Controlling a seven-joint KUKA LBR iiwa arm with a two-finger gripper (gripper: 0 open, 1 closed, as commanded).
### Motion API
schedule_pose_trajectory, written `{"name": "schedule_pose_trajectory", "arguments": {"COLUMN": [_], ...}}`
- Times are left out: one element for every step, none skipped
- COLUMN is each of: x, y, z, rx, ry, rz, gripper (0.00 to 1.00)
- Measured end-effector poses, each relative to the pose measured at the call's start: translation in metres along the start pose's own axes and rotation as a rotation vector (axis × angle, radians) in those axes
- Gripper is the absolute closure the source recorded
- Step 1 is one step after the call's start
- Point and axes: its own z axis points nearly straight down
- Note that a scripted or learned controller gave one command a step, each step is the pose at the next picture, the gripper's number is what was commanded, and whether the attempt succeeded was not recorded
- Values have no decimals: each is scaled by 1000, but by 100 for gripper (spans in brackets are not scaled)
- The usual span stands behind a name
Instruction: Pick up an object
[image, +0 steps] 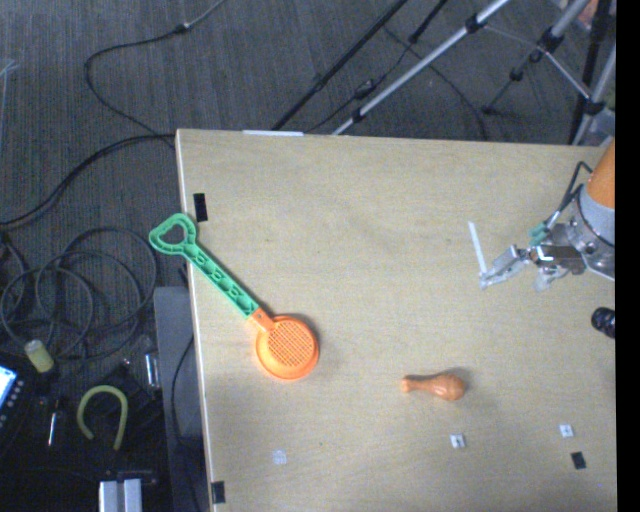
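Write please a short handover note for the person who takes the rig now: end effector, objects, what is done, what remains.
End effector: at the right side of the bench, above the surface, nothing between its fingers.
Objects: green-handled strainer with orange mesh head lies at the left, its handle loop past the bench edge. Small orange drumstick-shaped toy lies near the middle, below the end effector in the view.
Done: nothing picked up yet.
Left: choose one object, descend, grasp and lift. The drumstick toy looks nearer.
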Motion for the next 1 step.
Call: {"name": "schedule_pose_trajectory", "arguments": {"x": [-2], "y": [58], "z": [93], "rx": [0], "ry": [-2], "rz": [-108], "gripper": [0]}}
